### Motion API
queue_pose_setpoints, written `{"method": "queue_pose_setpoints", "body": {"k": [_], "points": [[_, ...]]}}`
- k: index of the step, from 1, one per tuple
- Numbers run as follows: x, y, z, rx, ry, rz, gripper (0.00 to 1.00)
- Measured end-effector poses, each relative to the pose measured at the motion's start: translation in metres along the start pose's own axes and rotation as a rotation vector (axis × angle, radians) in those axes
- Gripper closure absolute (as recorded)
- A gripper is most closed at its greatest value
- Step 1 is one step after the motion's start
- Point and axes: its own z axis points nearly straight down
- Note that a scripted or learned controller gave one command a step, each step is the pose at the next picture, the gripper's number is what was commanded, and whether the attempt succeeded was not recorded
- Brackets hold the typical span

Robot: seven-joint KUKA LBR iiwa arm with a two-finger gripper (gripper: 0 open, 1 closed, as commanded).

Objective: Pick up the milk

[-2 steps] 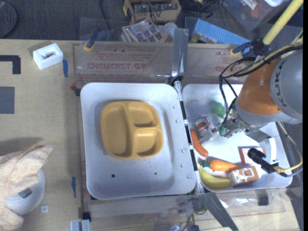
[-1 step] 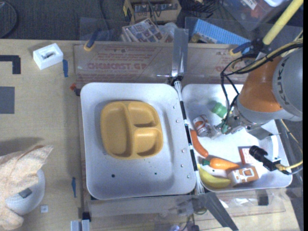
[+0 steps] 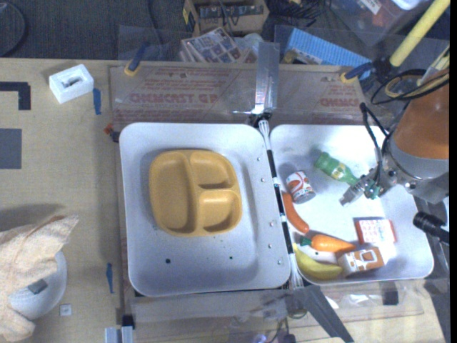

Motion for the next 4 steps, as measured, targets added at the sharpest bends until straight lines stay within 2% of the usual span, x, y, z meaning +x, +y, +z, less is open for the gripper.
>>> {"method": "queue_pose_setpoints", "body": {"k": [1,2,3,4], "points": [[-0.012,0.021,0.007,0.0,0.0,0.145,1.0],[-0.071,-0.05,0.009,0.002,0.003,0.062,1.0],[-0.034,-0.054,0.005,0.003,0.004,0.197,1.0],[0.011,-0.029,-0.017,0.003,0.004,0.059,1.0]]}}
